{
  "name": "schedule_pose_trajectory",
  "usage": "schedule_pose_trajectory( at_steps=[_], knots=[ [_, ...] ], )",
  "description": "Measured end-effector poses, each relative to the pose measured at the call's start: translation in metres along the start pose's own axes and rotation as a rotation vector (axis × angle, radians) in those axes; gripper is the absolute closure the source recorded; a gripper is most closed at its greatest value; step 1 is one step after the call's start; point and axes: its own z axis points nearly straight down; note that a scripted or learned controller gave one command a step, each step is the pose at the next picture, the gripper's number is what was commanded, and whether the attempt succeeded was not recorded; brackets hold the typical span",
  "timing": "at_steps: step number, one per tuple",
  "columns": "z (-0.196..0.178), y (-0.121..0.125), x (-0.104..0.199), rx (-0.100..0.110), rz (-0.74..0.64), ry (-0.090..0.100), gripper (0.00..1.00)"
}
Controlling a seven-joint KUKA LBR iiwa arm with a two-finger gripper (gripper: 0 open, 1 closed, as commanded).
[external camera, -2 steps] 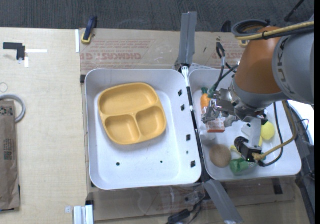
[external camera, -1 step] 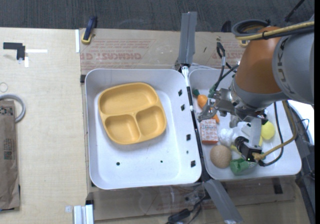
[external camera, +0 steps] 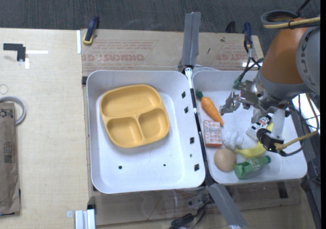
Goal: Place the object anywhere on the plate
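Nearest, a green bottle (external camera: 251, 167) lies beside an egg (external camera: 224, 159) and banana (external camera: 252, 150) in the right bin (external camera: 295, 169). Further back, the carrot (external camera: 211, 110) lies slantwise, tip pointing toward the egg. Beside it the hand (external camera: 230, 104) hovers released, holding nothing. The yellow plate (external camera: 134, 115) sits in the left bin (external camera: 147, 177).

bench (external camera: 46, 121): light wood top, lower left of view.
cardboard (external camera: 137, 49): flat sheet with red print, lying on the bench under the bins' far edge.
left bin (external camera: 147, 174): white, shallow, resting on the bench.
right bin (external camera: 290, 169): white, shallow, just beside the left bin.
clamps (external camera: 90, 30): blue and yellow, on the cardboard's far edge.
brown bag (external camera: 8, 156): flat on the bench at its left edge.
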Motion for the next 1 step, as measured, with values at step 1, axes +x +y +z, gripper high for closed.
schedule_pose_trajectory(
  at_steps=[1],
  knots=[
    [-0.0547,-0.0071,0.038,0.0,0.067,0.0,0.0]
  ],
)
